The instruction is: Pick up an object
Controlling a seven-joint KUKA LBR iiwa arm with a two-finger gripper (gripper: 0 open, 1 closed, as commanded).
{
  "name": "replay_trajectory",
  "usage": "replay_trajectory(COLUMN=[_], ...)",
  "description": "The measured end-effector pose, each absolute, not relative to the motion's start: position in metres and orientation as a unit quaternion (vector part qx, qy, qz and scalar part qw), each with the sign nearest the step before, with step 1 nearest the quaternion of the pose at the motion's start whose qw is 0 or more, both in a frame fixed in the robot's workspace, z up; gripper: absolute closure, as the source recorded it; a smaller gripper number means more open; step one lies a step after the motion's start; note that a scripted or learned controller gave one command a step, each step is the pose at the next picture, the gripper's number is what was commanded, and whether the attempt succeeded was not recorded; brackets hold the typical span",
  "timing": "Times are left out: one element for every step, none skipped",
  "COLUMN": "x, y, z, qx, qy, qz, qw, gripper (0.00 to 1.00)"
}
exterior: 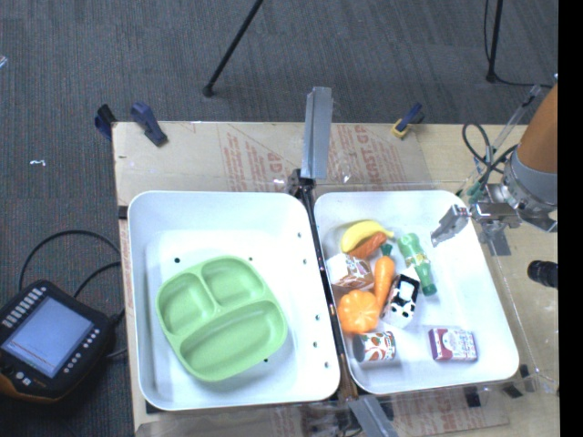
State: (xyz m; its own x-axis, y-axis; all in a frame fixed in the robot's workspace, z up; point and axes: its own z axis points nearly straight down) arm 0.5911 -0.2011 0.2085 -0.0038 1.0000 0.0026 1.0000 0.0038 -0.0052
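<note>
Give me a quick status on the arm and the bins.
Gripper above right bin's upper edge, holding nothing. Toys clustered on that bin's left side: banana, carrot, green bottle. Green tray in left bin.

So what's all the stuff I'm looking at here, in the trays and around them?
Divided plate: one, light green, in the left bin.
Banana: one, yellow, back of the right bin.
Carrot: one, orange, middle of the right bin.
Bottle: one, green, right of the carrot.
Round orange fruit or pumpkin: one, left side of the right bin.
Cow-patterned toy: one, black and white, beside the carrot.
Can: one, red and white, front of the right bin.
Small box: one, red and white, front right.
Bins: two, white, side by side.
Handheld controller: one, dark, floor at left.
Claw: one, grey, over the right bin's far right edge.
</note>
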Motion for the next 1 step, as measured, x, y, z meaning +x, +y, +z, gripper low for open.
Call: replay_trajectory(x=[0.6436], y=[-0.1519], z=[0.1402], qx=[-0.653], qy=[-0.757], qz=[0.0007], qw=[0.002], gripper=[0.0])
